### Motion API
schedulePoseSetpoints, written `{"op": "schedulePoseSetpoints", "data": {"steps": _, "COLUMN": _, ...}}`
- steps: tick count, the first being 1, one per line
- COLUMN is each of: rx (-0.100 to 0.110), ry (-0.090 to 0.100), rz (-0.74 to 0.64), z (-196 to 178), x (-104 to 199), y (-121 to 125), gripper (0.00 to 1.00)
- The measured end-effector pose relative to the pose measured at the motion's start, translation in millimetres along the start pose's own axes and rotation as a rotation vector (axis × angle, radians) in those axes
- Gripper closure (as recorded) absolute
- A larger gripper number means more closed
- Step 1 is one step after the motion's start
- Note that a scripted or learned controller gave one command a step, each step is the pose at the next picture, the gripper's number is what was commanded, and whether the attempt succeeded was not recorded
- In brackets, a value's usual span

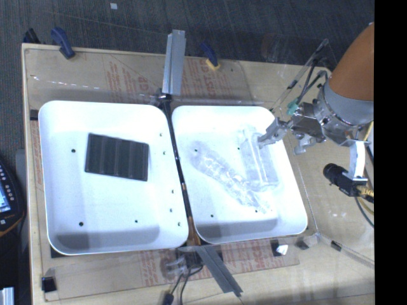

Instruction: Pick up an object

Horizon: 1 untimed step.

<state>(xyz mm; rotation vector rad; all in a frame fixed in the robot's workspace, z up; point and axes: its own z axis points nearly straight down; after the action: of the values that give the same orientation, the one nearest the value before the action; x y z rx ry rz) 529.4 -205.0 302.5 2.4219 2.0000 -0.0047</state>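
The pincer (275, 134) hangs over the right bin (210, 230) at its upper right edge, touching or just above the top end of a clear box (257, 164). I cannot tell its state. The box lies tilted in that bin, beside a clear bottle (219, 170) running diagonally across the middle. A dark ribbed pad (117, 157) lies flat in the left bin (57, 234) on the table (102, 68)

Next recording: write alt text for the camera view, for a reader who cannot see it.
The grey arm's two-finger gripper hovers at the right white bin's upper right edge, beside clear, crinkled plastic items lying inside. The left white bin holds a flat, dark grey ribbed rectangular pad.
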Motion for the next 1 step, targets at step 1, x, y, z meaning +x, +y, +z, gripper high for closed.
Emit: {"op": "schedulePoseSetpoints", "data": {"steps": 1, "rx": 0.004, "ry": 0.002, "rz": 0.209, "z": -2.8, "x": 39.5, "y": -32.5, "gripper": 0.0}}
